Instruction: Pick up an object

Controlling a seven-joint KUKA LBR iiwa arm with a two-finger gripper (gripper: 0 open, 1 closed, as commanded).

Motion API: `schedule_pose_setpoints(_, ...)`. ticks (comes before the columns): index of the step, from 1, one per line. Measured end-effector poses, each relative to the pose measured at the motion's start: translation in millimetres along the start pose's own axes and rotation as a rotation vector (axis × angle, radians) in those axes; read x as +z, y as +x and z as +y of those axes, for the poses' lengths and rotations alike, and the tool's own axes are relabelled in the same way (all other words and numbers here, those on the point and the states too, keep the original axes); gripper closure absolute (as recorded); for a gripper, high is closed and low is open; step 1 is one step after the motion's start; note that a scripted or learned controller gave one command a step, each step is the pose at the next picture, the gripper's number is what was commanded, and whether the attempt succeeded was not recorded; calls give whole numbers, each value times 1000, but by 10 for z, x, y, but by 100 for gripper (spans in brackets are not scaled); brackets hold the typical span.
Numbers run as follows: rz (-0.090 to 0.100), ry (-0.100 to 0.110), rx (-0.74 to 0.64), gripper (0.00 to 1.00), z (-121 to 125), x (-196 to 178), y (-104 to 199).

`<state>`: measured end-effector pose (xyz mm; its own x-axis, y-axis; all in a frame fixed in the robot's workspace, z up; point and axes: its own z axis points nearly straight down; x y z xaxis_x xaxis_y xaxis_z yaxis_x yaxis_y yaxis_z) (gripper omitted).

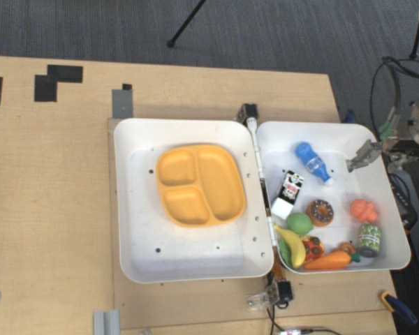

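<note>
Hovering claw: gripper (pixel 359 158) at right bin's (pixel 394 218) 2 o'clock rim; open or closed, cannot tell.
Open room: bare floor below it.
Nearest object: blue bottle (pixel 312 161), at its 9 o'clock, apart.

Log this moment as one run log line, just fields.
phase: approach | gripper: over right bin far-right edge, holding nothing seen | nearest: blue bottle | left bin: yellow divided plate | pick: not yet done
</note>
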<state>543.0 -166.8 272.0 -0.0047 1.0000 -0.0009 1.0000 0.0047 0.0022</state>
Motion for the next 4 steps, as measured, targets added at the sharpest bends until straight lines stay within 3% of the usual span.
schedule_pose_setpoints(1, 1, 3, 339, 0, 755, 1093, 703)
schedule_pose_setpoints(2, 0, 0, 37, 0, 893, 1865, 397)
schedule_pose_setpoints(3, 0, -4, 35, 100, 909, 1746, 404)
schedule_pose_setpoints(4, 0, -3, -174, 100, 1072, 876, 788)
